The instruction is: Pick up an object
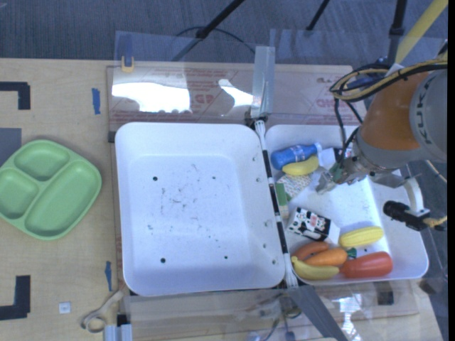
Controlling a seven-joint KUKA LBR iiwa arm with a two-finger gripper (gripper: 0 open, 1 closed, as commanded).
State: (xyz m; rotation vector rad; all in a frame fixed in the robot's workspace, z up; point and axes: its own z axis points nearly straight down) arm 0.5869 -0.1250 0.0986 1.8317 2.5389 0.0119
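The desk carries two shallow white bins side by side; the left bin holds nothing to pick, and the right bin holds all the candidate objects, so the arm is positioned over the right bin in keeping with the task. The gripper is lowered into the upper part of that bin, just beside a blue bottle and a yellow banana lying against it. The objects are loosely scattered: a black-and-white card lies near the bin's middle, a yellow corn-like piece to its right, and along the near wall a carrot, a second banana and a red pepper are crowded together, touching. A green divided plate sits apart on the desk at far left. The state of the jaws cannot be told from this view; the tip is small and blurred, and nothing is visibly caught there. Probably the approach is directed at the bottle or the banana beside it.
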